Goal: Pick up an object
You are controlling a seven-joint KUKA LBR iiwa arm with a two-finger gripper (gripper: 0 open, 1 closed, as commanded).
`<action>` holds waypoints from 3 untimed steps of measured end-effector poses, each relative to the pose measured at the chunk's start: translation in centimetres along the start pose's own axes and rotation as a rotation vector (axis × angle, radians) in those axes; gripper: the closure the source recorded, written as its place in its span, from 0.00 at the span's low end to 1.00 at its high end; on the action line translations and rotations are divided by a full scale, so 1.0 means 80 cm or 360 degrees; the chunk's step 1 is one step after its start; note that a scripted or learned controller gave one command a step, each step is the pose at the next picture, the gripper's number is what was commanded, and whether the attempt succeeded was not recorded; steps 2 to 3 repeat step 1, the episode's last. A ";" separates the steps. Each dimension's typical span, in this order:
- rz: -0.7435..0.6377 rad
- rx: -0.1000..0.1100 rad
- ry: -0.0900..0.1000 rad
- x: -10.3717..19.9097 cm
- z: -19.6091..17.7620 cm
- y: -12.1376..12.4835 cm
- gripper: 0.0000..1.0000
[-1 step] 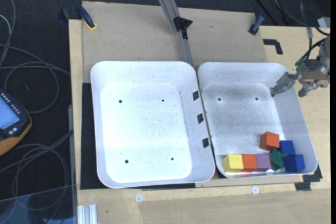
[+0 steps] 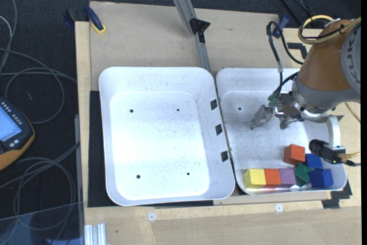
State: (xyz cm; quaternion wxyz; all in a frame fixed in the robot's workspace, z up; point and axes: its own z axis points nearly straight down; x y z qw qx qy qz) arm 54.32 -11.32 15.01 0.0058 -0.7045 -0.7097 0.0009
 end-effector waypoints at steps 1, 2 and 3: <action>0.0015 -0.0006 -0.0009 -0.054 0.067 0.024 0.00; 0.0015 -0.0006 -0.0009 -0.054 0.067 0.024 0.00; 0.0015 -0.0006 -0.0009 -0.054 0.067 0.024 0.00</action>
